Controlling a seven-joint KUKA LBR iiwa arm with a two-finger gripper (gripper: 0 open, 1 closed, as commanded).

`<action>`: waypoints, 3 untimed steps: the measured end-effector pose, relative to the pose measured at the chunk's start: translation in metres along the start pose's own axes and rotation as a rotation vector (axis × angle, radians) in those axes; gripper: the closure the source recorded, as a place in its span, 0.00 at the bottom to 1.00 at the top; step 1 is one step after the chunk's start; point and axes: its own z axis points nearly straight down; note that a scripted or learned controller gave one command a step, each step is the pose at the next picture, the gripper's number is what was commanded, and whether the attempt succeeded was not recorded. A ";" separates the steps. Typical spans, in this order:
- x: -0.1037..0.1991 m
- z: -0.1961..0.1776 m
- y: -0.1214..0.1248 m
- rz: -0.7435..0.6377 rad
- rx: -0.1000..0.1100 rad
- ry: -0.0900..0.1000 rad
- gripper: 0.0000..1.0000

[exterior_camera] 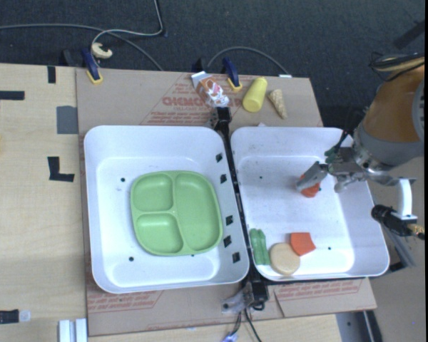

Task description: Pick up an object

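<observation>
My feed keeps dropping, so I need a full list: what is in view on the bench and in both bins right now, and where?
Sectioned plate: one, green, middle of left bin.
Small red piece: one, right bin, at the end effector's tip; whether it is held, cannot tell.
Orange block: one, near edge of right bin.
Round item: one, tan, beside orange block.
Green stick: one, near left corner of right bin.
Yellow item: one, on cardboard beyond the bins.
Cone: one, tan, beside yellow item.
Wrapped packet: one, white and red, beyond the bins.
Clamps: two, blue, far cardboard edge.
End effector: one, grey, over right bin.
Arm: one, grey with orange band, right.
</observation>
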 end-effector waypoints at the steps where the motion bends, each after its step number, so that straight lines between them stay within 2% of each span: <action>1: -0.019 0.098 0.052 -0.001 -0.009 -0.004 0.00; 2: -0.019 0.089 0.052 -0.002 -0.009 -0.006 1.00; 3: 0.035 0.099 0.104 -0.002 -0.005 -0.001 1.00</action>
